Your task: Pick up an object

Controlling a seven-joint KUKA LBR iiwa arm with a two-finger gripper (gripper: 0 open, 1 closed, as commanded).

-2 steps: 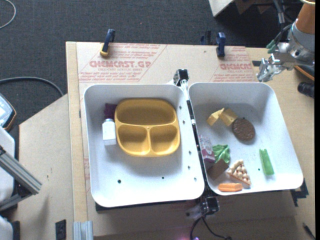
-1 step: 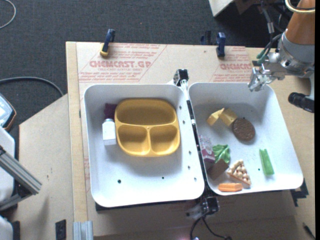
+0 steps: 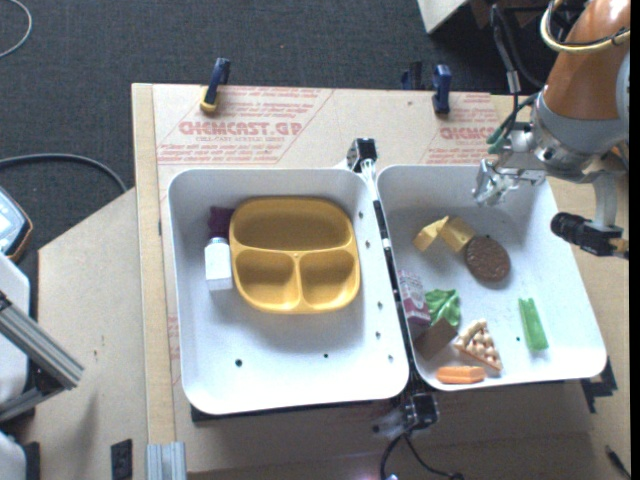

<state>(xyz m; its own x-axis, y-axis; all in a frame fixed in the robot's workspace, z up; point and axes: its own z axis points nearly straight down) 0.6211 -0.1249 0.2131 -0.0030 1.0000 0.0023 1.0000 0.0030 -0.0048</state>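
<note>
Camera view: gripper [image 3: 490,190] over right bin's [image 3: 570,268] far edge; cannot tell its state.
Left bin [image 3: 190,268]: yellow divided tray [image 3: 295,253], white bottle [image 3: 218,265] touching its left side. Right bin: yellow wedge [image 3: 443,234], brown cookie [image 3: 487,258], green stick [image 3: 533,324], carrot [image 3: 460,374] at near edge. Board [image 3: 150,148] print reads roughly "CHEMCAST GP".

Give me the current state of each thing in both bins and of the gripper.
gripper: above the right bin's far end, nothing between its fingers.
yellow tray: flat in the left bin, compartments empty.
white bottle: lying against the tray's left side.
yellow wedge: loose in the right bin.
brown cookie: flat, beside the wedge.
green stick: lying alone by the right wall.
carrot: lying at the near edge.
</note>
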